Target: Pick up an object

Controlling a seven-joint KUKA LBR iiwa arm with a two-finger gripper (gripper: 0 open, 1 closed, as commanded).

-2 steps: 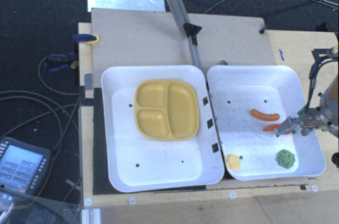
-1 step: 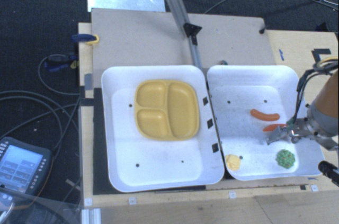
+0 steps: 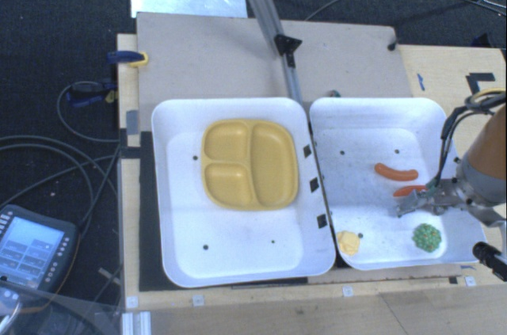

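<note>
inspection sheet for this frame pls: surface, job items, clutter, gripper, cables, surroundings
Surface: left bin and right bin side by side on the bench.
Job's things: yellow divided plate in left bin; two sausages, broccoli piece and yellow lump in right bin.
Clutter: nothing seen.
Gripper: gripper low in right bin, beside the lower sausage, above the broccoli.
Cables: black cables on floor at left.
Surroundings: teach pendant lower left; clamp on bench edge.
</note>
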